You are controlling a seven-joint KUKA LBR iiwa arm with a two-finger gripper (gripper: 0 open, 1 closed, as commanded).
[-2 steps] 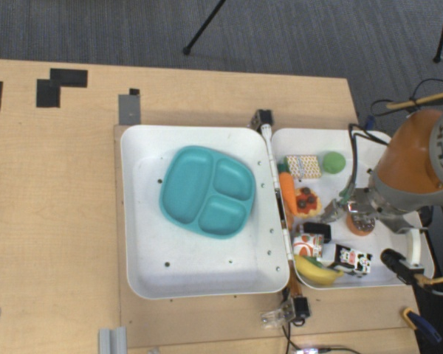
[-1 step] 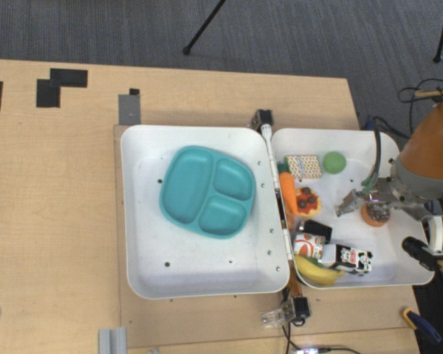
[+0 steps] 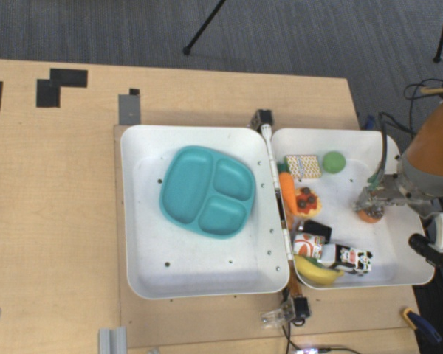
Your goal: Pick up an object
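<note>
The counter carries two shallow white bins side by side. The left bin holds a teal divided plate, lying flat and tilted a little toward the far left corner. The right bin holds all the small things: an orange carrot along its left wall, a patterned card or packet at the far end, a green ball beside that, a small red and dark toy next to the carrot, a banana at the near edge, and some black and white pieces just right of it.

The arm reaches in from the right, and its end effector is down low over the right bin, directly above a small orange object that lies near the bin's right side. The orange object appears to rest on the bin floor, partly hidden by the metal tip. Whether the end effector is released or clenched I cannot tell.

As a judgement, the approach looks done and a target is chosen, but nothing is lifted yet. Closing and raising are left.
</note>
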